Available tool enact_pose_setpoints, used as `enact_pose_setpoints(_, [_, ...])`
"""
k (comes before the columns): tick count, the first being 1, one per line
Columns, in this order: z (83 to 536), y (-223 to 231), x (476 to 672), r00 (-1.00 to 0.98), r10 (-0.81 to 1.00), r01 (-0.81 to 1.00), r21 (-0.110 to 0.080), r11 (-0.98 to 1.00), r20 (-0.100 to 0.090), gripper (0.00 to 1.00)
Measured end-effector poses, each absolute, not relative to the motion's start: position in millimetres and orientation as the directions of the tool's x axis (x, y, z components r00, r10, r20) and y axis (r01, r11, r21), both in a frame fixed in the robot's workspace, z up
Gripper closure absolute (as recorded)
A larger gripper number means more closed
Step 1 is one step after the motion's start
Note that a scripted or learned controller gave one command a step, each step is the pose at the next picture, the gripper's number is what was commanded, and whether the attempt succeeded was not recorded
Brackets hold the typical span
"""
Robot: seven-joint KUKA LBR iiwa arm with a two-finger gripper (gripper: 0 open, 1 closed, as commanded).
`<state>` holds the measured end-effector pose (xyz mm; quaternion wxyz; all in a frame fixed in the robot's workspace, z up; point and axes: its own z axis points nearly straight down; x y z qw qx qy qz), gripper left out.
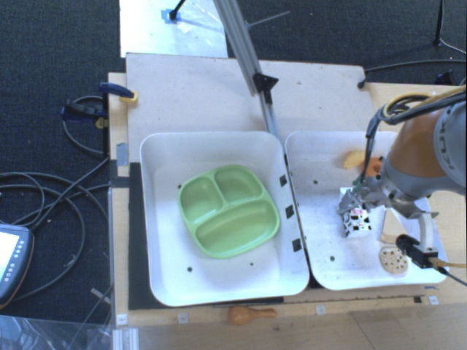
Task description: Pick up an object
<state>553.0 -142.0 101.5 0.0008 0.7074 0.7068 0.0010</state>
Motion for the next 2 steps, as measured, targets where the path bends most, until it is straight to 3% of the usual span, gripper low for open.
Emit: enact_pose_setpoints(2, [225, -148, 546.0, -0.006, 1.0, 1.0, 0.009, 0.006, -0.002, 1.0])
